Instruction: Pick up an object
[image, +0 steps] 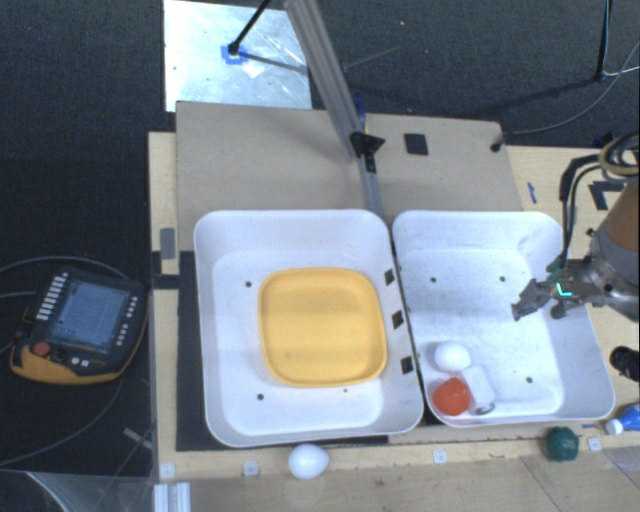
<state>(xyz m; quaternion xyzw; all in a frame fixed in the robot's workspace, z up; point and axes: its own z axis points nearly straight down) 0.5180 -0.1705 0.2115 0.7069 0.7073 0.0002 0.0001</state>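
**Reader:** Two bins, is that right? Take me across from the left.

**Arm:** Yes. Far left, off the bench, a teach pendant (78, 327) lies on the dark floor. Then the left bin (215, 330), with a square yellow plate (323, 326) lying flat in its middle. Below that bin's front edge, on the bench, sits a white egg-shaped object (308, 461).

**Reader:** And the right bin?

**Arm:** The right bin (540, 235) touches the left one. In its near left corner, three things cluster: a white ball (452, 356), an orange ball (452, 397) just below it, and a white cylinder (477, 388) touching the orange ball.

**Reader:** Where are you?

**Arm:** My gripper (540, 300) hangs over the right bin's right side, apart from that cluster. My fingers stand apart, with nothing between them. A dark green ball (561, 443) lies on the bench by the bin's near right corner.
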